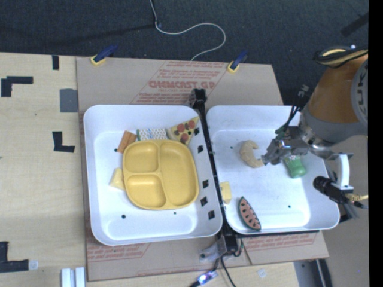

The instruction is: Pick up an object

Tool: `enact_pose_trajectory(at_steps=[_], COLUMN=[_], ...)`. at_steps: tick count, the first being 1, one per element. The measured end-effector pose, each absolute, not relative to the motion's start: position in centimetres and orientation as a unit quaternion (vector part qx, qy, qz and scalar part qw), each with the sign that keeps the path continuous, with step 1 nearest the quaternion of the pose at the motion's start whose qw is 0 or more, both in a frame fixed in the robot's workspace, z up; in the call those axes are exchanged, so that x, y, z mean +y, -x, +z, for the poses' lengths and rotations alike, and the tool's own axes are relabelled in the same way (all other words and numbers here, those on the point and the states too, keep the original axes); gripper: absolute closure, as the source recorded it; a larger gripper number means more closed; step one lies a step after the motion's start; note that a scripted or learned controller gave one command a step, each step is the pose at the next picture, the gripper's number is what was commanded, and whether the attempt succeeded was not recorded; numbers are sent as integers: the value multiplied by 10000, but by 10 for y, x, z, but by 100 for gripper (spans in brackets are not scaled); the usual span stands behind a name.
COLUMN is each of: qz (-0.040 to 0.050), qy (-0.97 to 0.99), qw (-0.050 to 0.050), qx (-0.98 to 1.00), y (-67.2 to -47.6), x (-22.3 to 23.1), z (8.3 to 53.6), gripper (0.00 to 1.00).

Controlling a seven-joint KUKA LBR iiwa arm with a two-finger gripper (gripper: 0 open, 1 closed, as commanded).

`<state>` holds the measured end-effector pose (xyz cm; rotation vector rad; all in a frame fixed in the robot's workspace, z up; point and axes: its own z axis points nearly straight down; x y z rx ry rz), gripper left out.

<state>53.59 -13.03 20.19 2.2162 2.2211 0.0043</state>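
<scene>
- I've got the grey KUKA arm w/ orange band [335,94] reaching in from the right, its tool [276,151] low over the right shallow white plastic bin [299,220].
- Tool sits just beside the pale beige croissant-shaped toy pastry [251,154], on its right end; touching or a hair apart, can't say from this angle.
- Tool state: can't tell how wide it stands; the dark tip is too small and blurred. Nothing visibly gripped, so I'm not calling a hold.
- Small green block-like toy [295,167] lies just below-right of the tool, near the wrist; could also be the target, but the pastry looks the closer candidate to me.
- Other stuff in the right bin: red watermelon-slice toy [249,214] near the front edge, small pale yellow cube [225,191] against the left wall. Both well apart from the tool.
- Left shallow white plastic bin [96,220] holds a yellow divided plastic plate [160,174] w/ a few flat toy bits tucked around its rim; not in play.
- Step, my read: approach/descend phase, right at grasp, lift not yet done.
- Next move needs: tool centred across the pastry's narrow width, firm closure, then straight-up lift, w/o bumping the green toy.
</scene>
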Motion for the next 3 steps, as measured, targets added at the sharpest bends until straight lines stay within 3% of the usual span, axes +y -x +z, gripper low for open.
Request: enact_pose_trajectory(at_steps=[1, 3], qz=[5, 7], qy=[-7064, -7043], qw=[4, -7], qx=[7078, 7099], y=[-537, -589], x=[-130, -23], z=[225, 222], gripper=[100, 100])
